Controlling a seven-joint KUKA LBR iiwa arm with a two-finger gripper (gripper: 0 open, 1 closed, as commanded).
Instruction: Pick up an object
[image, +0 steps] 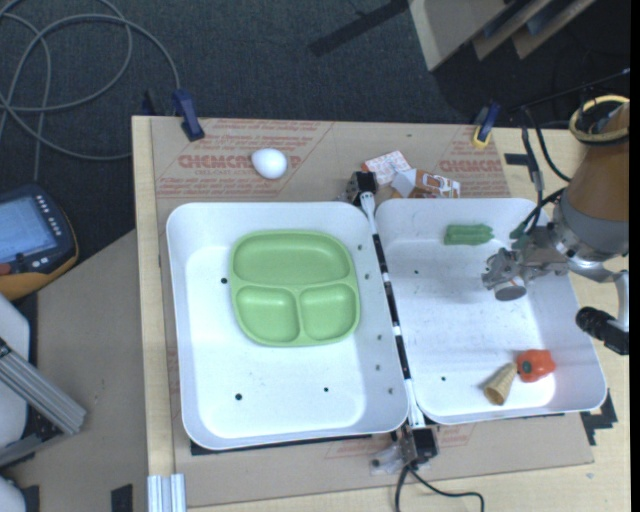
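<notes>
While the arm reaches in over the right bin, operator, your risks line up as follows.

Jaws: the gripper (507, 278) hangs low above bare bin floor in the upper right part of the right bin (470, 390); you cannot tell from this slanted view whether the jaws are spread or closed, and nothing shows between them.

Nearest candidate: a green block (468, 235) lies flat near the bin's back wall, just beside the gripper on its far left side, not touching it.

Other candidates: an orange-red toy (536, 365) and a tan cone-shaped piece (499, 383) sit touching each other near the front right corner, well apart from the gripper.

Risk one: closing where it hangs now would, in my judgement, catch only air, since no object lies under the jaws.

Risk two: a descent slightly off the green block could nudge it against the back wall instead of straddling it.

Risk three: going for the front pair, you may pinch both pieces or knock one away, because they touch.

Left bin: a green divided plate (295, 287) rests in the left bin (200, 400), far from the action.

Tabletop: a white egg-like ball (268, 162) and crumpled wrappers (400, 175) lie behind the bins on the tabletop (150, 300), out of easy reach.
</notes>
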